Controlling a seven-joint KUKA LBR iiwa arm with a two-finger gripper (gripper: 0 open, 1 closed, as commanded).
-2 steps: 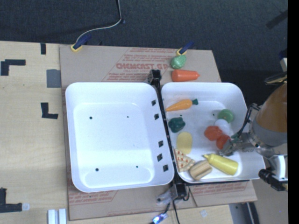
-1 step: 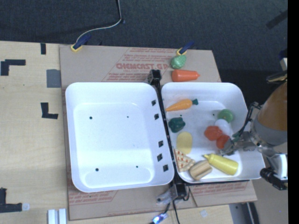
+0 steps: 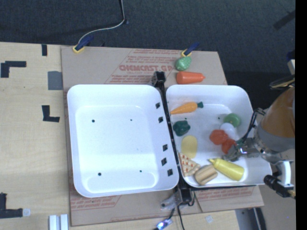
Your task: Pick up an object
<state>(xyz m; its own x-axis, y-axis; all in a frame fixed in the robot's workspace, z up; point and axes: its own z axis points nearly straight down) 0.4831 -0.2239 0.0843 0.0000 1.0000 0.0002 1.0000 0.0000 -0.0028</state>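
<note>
The right bin (image 3: pixel 242 96) holds several toy foods. Among them are an orange carrot (image 3: pixel 184 108), a dark green pepper (image 3: pixel 181 127), a pale yellow piece (image 3: pixel 189 145) and a pizza slice (image 3: pixel 188 166). A brown bun (image 3: pixel 205 175), a yellow bottle (image 3: pixel 229 168), a red piece (image 3: pixel 218 137) and a green ball (image 3: pixel 233 120) also lie there. My gripper (image 3: pixel 233 151) is low in this bin's right part, just right of the red piece and just above the yellow bottle. I see nothing lifted in it.
The left bin (image 3: pixel 76 92) lies beside the right one, with black clips along their shared wall. A green toy (image 3: pixel 183 63) and an orange toy (image 3: pixel 190 77) rest on the cardboard behind the right bin. The arm's body (image 3: pixel 279 123) overhangs the right bin's right rim.
</note>
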